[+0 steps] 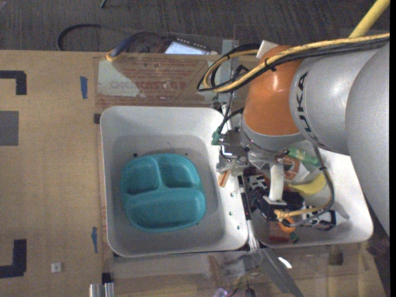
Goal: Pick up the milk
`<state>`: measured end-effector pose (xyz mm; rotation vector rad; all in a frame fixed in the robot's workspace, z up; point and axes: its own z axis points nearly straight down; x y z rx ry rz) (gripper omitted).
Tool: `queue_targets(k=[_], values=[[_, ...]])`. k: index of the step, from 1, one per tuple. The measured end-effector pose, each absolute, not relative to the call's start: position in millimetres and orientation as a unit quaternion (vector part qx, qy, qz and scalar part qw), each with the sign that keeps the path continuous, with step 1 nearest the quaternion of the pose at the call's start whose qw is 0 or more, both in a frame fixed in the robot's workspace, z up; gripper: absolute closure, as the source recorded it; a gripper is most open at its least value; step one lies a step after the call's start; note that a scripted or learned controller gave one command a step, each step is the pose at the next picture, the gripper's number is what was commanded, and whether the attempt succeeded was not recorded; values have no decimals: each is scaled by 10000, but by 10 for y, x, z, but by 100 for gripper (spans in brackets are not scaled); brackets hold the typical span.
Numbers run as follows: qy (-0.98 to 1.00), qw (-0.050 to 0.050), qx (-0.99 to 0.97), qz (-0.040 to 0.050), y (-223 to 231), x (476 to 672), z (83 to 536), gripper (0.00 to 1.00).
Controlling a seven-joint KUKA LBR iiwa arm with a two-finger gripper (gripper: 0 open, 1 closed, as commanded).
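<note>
My gripper (252, 184) reaches down into the right bin (356, 218), close to its left wall, under the orange wrist band. The wrist and its cables cover most of that bin. Around the gripper I see bits of several toy items: a yellow one (317, 185), a green and orange one (303, 158), a red patch (254, 180) and a small orange piece (224, 178) on the rim between the bins. A pale item (299, 174) lies next to the yellow one; I cannot tell whether it is the milk.
The left bin (117, 129) holds a teal divided plate (163, 190) in its middle. A cardboard sheet (148, 79) lies behind the bins. The big grey arm (346, 98) hangs over the right bin from the right.
</note>
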<state>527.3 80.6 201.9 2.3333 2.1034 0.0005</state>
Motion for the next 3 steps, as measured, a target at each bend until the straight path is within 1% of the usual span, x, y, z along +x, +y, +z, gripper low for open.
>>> queue_targets(k=[1, 2, 3], values=[[7169, 46, 6971, 73, 978, 5018, 1090, 100], [6627, -5, 7489, -7, 1228, 4790, 2131, 100], [6036, -3, 7973, -9, 1952, 4784, 2179, 100]])
